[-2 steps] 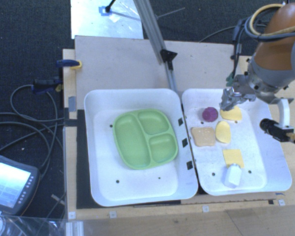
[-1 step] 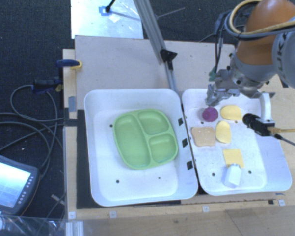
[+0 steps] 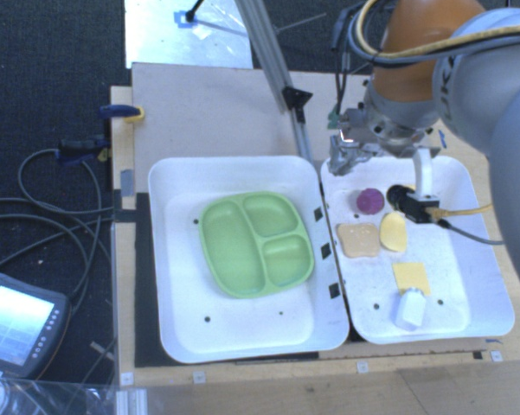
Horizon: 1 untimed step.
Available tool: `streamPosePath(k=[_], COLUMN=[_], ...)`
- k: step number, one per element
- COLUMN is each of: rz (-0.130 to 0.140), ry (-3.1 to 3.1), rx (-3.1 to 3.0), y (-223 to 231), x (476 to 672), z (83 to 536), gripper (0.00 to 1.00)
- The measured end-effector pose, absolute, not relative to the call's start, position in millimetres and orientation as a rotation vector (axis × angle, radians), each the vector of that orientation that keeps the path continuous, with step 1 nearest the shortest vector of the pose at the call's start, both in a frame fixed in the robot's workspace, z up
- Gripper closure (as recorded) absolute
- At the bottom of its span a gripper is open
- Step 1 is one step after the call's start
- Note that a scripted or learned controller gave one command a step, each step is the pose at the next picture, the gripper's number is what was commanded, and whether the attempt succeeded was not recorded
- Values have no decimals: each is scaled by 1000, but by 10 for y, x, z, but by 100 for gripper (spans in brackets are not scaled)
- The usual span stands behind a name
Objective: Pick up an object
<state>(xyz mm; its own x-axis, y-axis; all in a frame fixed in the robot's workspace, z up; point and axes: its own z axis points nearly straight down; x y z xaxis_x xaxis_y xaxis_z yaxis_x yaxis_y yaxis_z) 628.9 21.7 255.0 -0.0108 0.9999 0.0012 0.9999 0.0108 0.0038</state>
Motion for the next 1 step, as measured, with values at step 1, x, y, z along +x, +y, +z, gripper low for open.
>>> streamPosePath(k=[1], rz=[5], ry=[2233], rx=[2209], y=[769], x=[6440], z=[2398], gripper=[100])
